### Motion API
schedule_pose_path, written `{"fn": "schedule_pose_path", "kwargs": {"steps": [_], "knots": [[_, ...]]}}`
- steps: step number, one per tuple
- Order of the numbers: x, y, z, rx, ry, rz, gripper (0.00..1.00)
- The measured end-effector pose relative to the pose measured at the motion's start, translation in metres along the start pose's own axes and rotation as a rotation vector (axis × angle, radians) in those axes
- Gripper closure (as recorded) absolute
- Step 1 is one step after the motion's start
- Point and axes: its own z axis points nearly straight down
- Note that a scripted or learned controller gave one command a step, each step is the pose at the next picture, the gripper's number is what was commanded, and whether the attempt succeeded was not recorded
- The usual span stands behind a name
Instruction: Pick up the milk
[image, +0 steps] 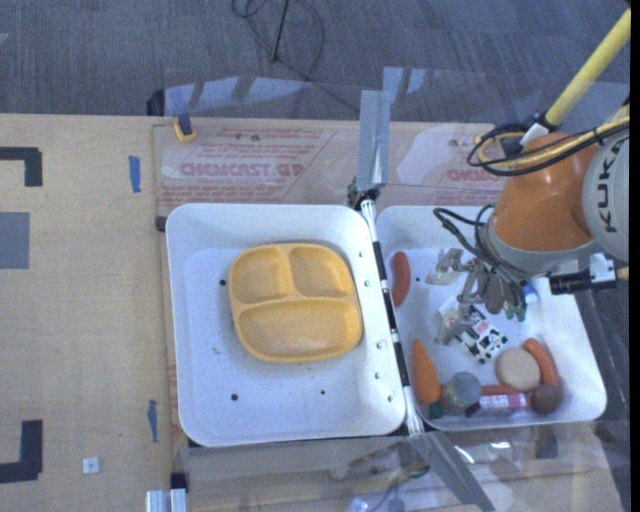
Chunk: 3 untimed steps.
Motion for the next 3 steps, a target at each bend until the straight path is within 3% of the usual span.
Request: {"fn": "schedule_pose_path", "kwargs": {"steps": [1,2,3], "knots": [[0.037,-0.022,0.01,0.004,0.003,0.264,0.0],[0.035,-0.021,0.0,0.003,-0.001,0.262,1.0],[0.093,-0.014,0.008,0.004,-0.003,0.148,1.0]]}}
